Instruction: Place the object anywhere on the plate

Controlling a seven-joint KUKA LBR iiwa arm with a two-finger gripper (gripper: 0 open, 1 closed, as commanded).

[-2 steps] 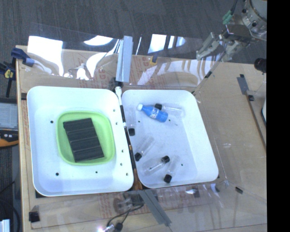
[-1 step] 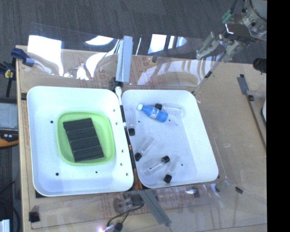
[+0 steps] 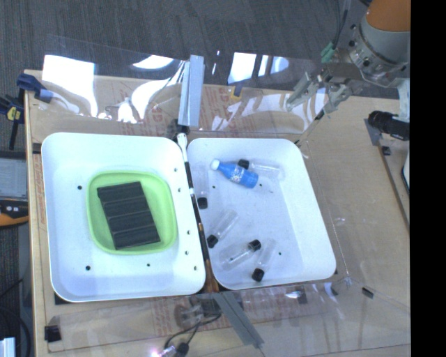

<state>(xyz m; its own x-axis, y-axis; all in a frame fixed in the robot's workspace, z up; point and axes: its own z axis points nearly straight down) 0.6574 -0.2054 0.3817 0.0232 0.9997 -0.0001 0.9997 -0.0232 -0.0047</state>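
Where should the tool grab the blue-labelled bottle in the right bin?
Grip the blue-labelled bottle across its labelled middle, coming straight down from above. It lies flat on the floor of the right bin, long axis running left to right with a slight tilt, so the fingers should close across the narrow width. The space around it looks free. The tool hangs beyond the bin's far rim.

Bins [image 3: 63, 150]: white, both.
Plate [image 3: 96, 202]: light green.
Block on plate [image 3: 127, 215]: dark grey-black, ridged in crosswise bands.
Bottle [image 3: 240, 173]: clear, blue label, black cap.
Vials [image 3: 242, 252]: clear, black caps.
Bench [image 3: 362, 209]: pale tan.
Arm [image 3: 387, 14]: grey, orange band.
Gripper [image 3: 317, 94]: grey metal.
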